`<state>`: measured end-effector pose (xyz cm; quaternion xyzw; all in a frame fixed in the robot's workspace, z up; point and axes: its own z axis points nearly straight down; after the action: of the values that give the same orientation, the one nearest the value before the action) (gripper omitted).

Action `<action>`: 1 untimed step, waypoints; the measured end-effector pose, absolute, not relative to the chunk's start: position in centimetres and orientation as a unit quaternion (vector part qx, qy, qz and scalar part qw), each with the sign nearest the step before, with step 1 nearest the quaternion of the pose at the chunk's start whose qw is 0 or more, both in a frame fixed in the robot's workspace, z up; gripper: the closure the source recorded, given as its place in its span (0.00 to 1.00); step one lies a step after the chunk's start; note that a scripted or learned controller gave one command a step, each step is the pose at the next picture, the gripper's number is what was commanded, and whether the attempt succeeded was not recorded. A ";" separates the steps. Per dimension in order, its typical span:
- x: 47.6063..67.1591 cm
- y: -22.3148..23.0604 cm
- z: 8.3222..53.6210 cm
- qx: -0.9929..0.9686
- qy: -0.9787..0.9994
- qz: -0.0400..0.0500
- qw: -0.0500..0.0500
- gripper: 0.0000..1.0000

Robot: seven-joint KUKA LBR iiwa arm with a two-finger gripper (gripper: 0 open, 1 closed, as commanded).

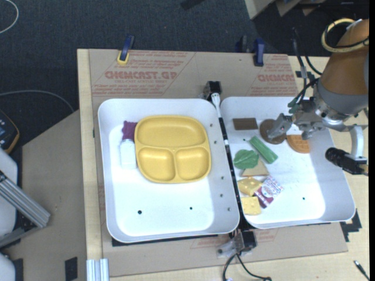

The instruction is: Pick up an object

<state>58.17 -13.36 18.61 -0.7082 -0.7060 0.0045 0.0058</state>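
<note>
Over the right bin (328, 212), near a brown disc (271, 130) and an orange cookie-like piece (299, 144), the pincer (296, 123) hangs, its state impossible to tell, so nothing looks lifted yet, while the desk's cardboard (140, 74) reads "CHEMCAST GP" in red.

Grey arm (345, 69) reaches in from right, wrist lowered.

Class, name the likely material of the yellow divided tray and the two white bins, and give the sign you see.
Yellow divided tray: probably moulded plastic, matte, with smooth rounded compartments and even colour. White bins: seemingly thin formed plastic, slightly glossy, with rounded lips.
</note>
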 end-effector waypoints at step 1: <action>58.5 -13.4 19.5 -0.707 -0.707 0.000 0.000 0.00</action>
<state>58.50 -13.36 19.45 -0.7073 -0.7069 0.0000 -0.0003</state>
